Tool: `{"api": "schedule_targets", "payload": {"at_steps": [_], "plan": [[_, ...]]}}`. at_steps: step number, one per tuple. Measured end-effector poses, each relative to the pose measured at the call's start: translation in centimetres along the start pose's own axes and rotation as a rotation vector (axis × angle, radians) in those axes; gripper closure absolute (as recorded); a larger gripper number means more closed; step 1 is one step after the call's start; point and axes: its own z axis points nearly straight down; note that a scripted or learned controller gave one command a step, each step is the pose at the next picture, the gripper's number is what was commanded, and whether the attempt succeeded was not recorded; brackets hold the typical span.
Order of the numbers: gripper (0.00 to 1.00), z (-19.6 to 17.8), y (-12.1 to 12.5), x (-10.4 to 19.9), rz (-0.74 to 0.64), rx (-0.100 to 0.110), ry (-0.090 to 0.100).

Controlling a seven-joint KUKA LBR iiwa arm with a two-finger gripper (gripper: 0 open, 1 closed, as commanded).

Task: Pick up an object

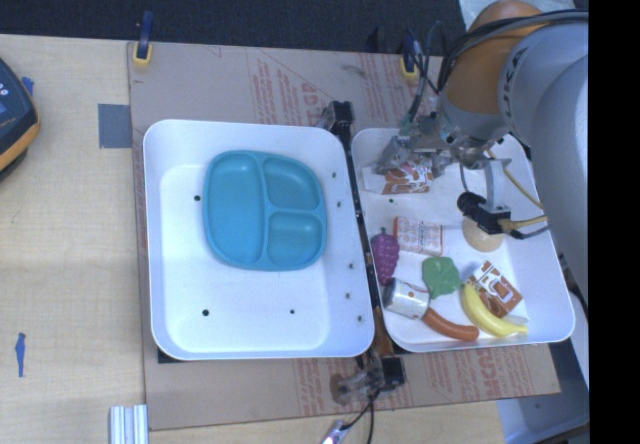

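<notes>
My gripper (410, 154) hangs low over the far left corner of the right bin (560, 272), just above a brown and white snack packet (407, 179). I cannot tell if it touches the packet. Nearer in the same bin lie a white and red wrapper (418, 234), purple grapes (384, 254), a green leafy piece (440, 274), a silver can (404, 299), an orange-red sausage-shaped piece (450, 327), a yellow banana (487, 316) and a small red and white carton (497, 288). A tan ball (484, 238) sits under a black cable end.
The left bin (180, 312) holds a blue divided plate (265, 209). The grey arm with its orange band (500, 52) covers the right bin's far right side. A yellow and black device (12, 122) lies at the bench's left edge.
</notes>
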Motion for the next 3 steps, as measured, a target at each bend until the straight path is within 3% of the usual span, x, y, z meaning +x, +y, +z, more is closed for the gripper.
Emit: {"api": "schedule_targets", "payload": {"at_steps": [1,2,3], "plan": [[1.0,-1.7,0.4,-0.4,-0.001,-0.011,-0.006],[1.0,-9.0,-3.4,3.9,0.002,0.013,0.0],[0.0,-8.9,-3.5,3.9,0.002,0.016,0.0]]}}
